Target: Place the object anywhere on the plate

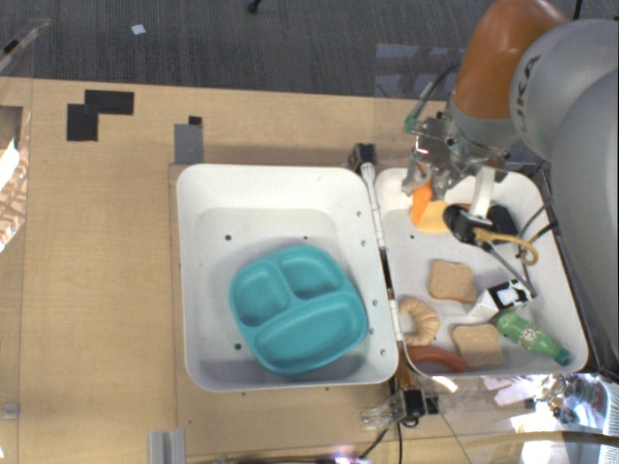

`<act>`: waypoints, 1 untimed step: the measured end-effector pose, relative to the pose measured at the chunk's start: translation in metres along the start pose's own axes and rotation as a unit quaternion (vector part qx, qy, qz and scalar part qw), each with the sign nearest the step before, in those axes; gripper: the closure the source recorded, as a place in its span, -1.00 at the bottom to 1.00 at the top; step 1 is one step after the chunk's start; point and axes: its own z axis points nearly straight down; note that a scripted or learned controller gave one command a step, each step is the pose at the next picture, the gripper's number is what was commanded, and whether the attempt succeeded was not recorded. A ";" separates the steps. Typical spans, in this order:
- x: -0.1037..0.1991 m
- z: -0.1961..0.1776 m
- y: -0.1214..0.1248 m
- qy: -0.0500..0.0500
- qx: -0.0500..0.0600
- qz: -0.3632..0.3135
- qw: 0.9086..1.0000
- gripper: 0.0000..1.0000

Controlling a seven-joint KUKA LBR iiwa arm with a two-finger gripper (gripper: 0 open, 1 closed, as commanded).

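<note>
The gripper sits over the orange piece; whether its fingers are clamping it I cannot tell. A poor grip would drop it short of the teal plate.

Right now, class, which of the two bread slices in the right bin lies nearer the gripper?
The upper bread slice, closer to the gripper. The other bread slice lies lower, beside the green bottle.
</note>
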 end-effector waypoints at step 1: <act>0.046 0.026 -0.056 0.001 0.003 0.133 0.991 1.00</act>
